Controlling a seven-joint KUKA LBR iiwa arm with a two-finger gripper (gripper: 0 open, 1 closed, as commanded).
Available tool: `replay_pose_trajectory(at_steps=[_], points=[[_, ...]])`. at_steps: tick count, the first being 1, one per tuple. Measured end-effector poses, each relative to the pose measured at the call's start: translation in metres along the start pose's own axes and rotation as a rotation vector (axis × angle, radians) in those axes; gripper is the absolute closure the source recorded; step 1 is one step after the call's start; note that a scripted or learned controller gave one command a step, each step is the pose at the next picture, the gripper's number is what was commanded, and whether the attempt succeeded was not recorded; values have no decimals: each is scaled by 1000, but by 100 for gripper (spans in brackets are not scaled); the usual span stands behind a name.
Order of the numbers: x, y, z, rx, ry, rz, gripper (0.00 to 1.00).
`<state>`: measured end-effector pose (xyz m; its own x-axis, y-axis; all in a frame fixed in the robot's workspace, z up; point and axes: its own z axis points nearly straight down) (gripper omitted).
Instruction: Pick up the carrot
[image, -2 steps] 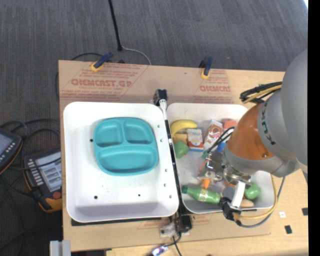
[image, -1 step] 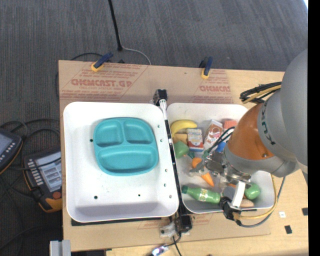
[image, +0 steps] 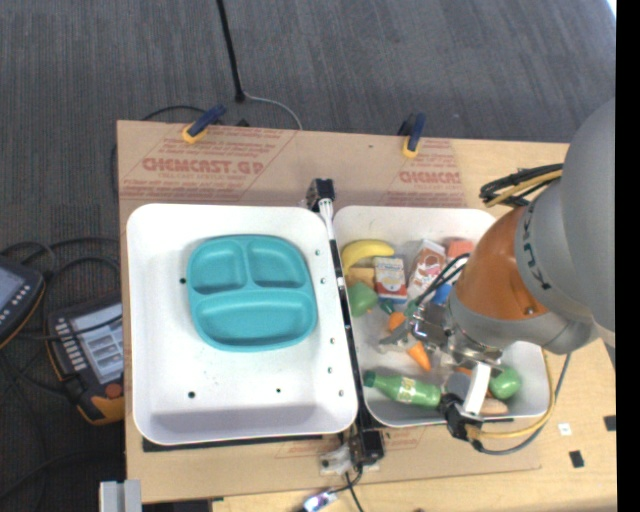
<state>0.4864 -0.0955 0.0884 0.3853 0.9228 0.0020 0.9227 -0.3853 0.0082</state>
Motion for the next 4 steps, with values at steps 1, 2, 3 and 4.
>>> replay_pose_trajectory(at_steps=[1,2,3,4], points=[[0,0,0,0,0,0,0],[0,0,0,0,0,0,0],[0,0,0,0,0,0,0],[0,0,0,0,0,0,0]])
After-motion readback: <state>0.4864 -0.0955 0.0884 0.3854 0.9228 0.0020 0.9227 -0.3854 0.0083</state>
